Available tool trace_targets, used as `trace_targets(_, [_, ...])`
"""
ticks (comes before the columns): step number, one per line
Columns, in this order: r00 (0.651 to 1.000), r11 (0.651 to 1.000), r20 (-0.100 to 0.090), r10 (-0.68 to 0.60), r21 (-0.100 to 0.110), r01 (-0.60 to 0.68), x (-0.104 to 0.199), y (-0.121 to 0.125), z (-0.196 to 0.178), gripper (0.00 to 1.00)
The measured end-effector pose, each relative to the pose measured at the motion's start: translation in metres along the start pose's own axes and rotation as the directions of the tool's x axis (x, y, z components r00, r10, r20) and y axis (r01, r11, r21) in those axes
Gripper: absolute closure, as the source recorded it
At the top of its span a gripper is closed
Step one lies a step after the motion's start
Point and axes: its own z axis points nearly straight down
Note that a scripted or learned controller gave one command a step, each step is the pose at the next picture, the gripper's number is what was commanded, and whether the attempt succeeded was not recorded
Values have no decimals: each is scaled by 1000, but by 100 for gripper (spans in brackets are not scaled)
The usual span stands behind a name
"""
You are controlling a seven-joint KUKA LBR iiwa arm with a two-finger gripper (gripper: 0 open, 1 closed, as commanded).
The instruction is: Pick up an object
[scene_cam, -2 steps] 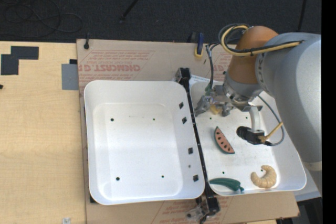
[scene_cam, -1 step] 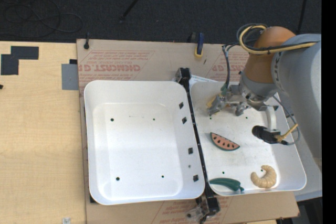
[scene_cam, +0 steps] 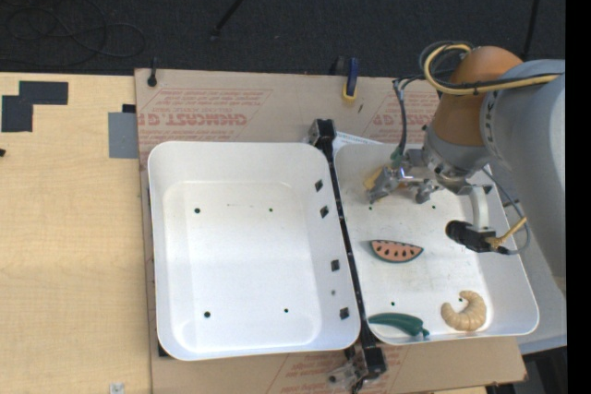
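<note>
In the right bin (scene_cam: 517, 291) lie a watermelon slice (scene_cam: 397, 250) near the middle, a tan croissant-shaped piece (scene_cam: 464, 311) at the front right, and a green curved piece (scene_cam: 399, 324) on the front rim. My gripper (scene_cam: 399, 184) hangs over the back part of this bin, above and behind the watermelon slice and apart from it. I see nothing held in it.
The left bin (scene_cam: 166, 198) stands beside the right one, with a black divider rail (scene_cam: 334, 226) between them. Both rest on a cardboard sheet (scene_cam: 231, 106). My grey arm with its orange band (scene_cam: 476, 97) comes in from the right over the bin's back corner.
</note>
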Motion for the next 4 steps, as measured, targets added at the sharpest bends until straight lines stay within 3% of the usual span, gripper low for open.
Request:
trace_targets(2, [1000, 1000, 0, 1, -1, -1, -6, 0, 0, 0])
trace_targets(3, [1000, 1000, -1, 2, 3, -2, -37, -22, 0, 0])
trace_targets(4, [1000, 1000, -1, -2, 0, 2, -18, 1, 0, 0])
